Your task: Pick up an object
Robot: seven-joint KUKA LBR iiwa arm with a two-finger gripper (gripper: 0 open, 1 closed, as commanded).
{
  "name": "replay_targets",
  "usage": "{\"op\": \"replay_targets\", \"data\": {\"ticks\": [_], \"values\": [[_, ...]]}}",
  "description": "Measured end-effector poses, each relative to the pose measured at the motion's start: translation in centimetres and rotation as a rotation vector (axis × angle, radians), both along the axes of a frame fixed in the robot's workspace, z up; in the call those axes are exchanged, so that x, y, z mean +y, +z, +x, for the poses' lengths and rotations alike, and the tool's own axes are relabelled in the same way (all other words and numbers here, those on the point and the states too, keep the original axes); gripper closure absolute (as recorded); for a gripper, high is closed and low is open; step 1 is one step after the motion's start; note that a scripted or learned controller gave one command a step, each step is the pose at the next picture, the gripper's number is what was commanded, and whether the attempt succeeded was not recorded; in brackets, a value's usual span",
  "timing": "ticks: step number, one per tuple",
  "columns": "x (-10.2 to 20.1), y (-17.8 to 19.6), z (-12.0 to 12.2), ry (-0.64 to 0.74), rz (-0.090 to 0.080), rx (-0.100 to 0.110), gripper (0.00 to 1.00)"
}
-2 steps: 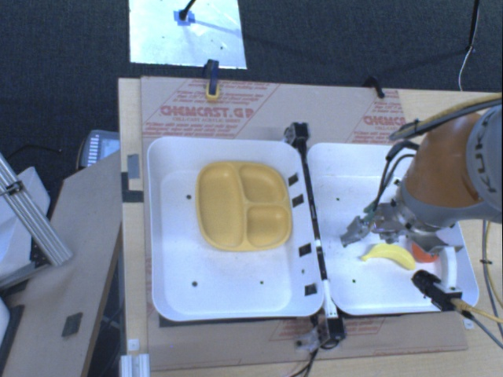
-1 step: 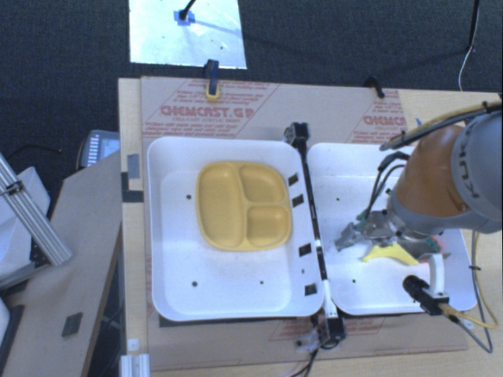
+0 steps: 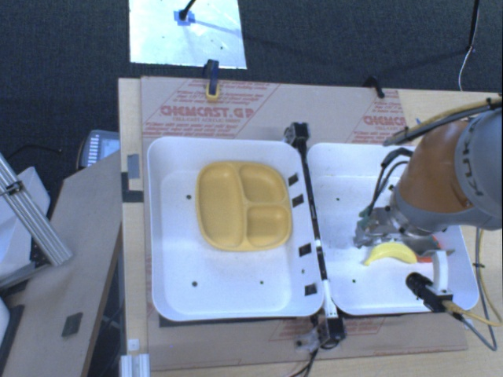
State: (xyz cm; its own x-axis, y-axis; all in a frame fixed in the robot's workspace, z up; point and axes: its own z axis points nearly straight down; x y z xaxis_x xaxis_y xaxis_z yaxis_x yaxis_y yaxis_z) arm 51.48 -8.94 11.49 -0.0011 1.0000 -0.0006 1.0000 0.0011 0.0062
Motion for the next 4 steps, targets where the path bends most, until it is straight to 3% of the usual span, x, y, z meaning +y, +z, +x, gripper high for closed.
{"op": "replay_targets", "data": {"ticks": [2,3,4], "values": [[-0.1,10.9,-0.1,0.003,-0.001,-0.003,1.00],[-0.1,12.8,0.0,0.003,0.000,0.002,1.00],[4.9,11.7,1.3,0.008,0.002,0.004,1.00]]}}
